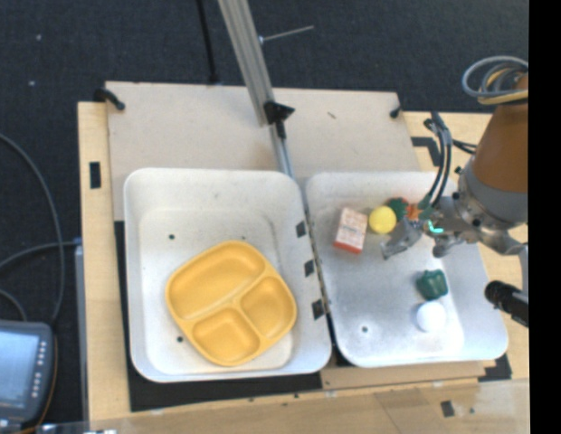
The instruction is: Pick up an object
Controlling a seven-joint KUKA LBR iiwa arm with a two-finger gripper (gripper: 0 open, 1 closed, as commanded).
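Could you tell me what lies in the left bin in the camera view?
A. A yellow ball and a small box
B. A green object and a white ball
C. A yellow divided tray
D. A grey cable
C: the yellow divided tray lies in the left bin, while the small items lie in the right bin.

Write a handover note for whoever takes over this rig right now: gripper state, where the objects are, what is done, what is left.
Gripper: low over the right bin, beside the yellow ball; nothing seen between its fingers.
Right bin objects: small red-and-white box left of the ball, dark green object and white ball nearer the front.
Left bin: yellow divided plate.
Done: arm brought in over the right bin.
Left: grasp and lift one object; none is picked yet.
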